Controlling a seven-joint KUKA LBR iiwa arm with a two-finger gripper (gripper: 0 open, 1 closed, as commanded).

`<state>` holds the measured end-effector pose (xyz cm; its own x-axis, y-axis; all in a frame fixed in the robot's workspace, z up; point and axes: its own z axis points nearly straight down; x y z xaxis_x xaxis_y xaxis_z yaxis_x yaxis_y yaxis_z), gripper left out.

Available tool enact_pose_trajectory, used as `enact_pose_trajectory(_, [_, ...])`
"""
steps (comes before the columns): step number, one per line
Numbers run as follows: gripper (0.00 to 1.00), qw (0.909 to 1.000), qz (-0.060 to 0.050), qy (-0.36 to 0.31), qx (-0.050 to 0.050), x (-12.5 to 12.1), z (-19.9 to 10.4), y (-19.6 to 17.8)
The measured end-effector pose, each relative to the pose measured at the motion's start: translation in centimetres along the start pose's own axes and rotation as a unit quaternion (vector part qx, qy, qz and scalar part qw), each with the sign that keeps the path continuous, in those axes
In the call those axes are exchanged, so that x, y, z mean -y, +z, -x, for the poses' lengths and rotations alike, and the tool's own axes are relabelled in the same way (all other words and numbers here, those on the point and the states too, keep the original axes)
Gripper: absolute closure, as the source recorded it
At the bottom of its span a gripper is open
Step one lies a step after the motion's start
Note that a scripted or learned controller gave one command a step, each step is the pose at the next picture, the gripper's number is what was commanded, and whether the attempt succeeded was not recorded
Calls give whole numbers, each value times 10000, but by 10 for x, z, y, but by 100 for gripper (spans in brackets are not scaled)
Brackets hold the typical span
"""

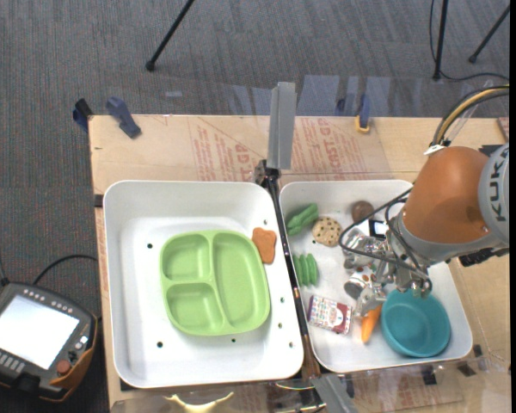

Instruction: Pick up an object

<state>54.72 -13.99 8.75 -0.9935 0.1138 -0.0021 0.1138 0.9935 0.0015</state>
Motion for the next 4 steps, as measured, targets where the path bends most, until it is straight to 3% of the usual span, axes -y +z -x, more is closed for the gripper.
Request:
enact_pose_trajectory(1, [0, 9968, 9, 805, -7, 2, -45, 0])
enact_pose_trajectory(2, [0, 9942, -3, 1074, 6, 30, 52, -4])
enact_pose_trajectory(3, [0, 9988, 19, 488, -32, 22, -64, 1])
enact_pose_trajectory(4, [0, 9943, 6, 1067, -19, 9, -70, 1])
